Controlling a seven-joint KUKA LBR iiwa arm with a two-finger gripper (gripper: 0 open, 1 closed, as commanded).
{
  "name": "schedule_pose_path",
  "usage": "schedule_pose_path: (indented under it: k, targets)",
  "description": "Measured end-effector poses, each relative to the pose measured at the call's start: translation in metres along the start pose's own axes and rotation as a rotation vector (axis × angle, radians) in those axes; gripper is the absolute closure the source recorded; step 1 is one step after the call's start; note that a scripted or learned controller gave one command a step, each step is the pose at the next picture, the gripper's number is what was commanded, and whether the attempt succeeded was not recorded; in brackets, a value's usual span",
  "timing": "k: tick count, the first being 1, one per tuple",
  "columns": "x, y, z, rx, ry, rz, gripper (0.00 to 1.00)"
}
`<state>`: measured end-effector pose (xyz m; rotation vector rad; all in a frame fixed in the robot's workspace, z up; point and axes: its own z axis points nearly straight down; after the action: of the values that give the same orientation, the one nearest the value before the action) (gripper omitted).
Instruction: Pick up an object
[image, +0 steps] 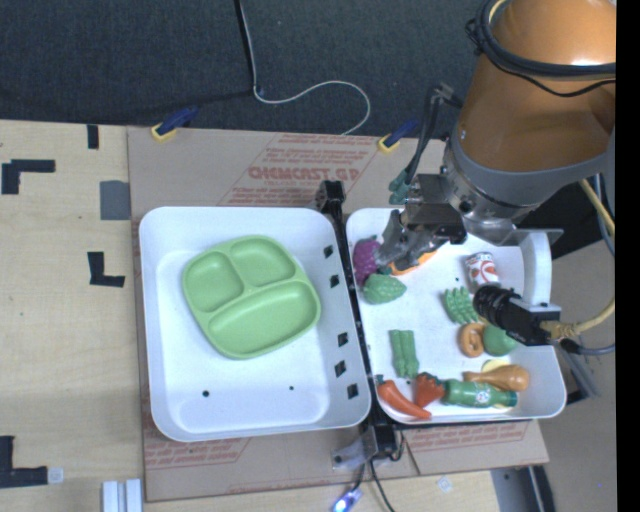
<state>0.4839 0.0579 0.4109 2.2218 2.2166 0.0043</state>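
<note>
Nearest, along the near wall of the right bin (548, 405): a red pepper (428, 388) beside an orange carrot (396, 400), then a green bottle (482, 395) and a tan piece (505, 377), heaped loosely as if tipped in rather than arranged. Just beyond, lying flat and apart from the rest, a green stalk (403, 352); to its right an orange round piece (471, 340) and a spiky green piece (458, 303). In the left bin (160, 300), only slightly farther, a green divided plate (252, 295) resting flat near the middle, well apart from the toys. Farther in, a green leafy piece (383, 289) touching a purple piece (365, 258) against the left wall of the right bin, and a red-and-white can (481, 270) off to the right. Lowered over that far-left corner, the gripper (410, 245), hanging right above a small orange piece (422, 262) and just beside the purple one; probably set there because that cluster offers the likeliest pick. Grip state impossible to tell from this slant; nothing seen lifted clear. Farthest, cardboard (290, 170) on the tabletop (60, 350) and a white cable (300, 95).
</note>
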Motion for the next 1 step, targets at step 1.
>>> schedule_pose_path:
  k: [1]
  targets:
    - [0.0024, -0.0015, 0.0681, 0.013, -0.002, -0.003, 1.00]
